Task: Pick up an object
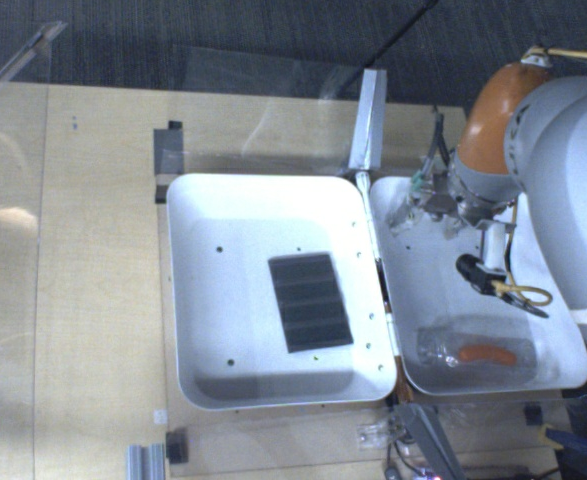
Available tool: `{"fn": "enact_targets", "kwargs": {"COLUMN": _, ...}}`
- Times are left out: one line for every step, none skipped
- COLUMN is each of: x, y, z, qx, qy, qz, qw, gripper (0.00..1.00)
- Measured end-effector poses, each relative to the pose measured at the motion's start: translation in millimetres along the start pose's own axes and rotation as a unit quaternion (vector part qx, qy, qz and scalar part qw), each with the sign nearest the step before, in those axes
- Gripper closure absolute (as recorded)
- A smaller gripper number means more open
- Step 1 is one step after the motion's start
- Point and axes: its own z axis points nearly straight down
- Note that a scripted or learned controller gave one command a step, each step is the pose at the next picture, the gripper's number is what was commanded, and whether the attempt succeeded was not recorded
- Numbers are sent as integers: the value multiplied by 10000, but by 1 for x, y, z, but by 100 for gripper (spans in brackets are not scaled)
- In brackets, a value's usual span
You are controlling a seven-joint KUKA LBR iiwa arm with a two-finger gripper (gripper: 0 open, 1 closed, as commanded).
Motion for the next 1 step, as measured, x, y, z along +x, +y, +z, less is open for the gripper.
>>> {"fn": "enact_targets", "kwargs": {"x": -62, "y": 17, "z": -52, "qx": -4, "qy": -7, "qz": 408, "qw": 9992, "gripper": 0}}
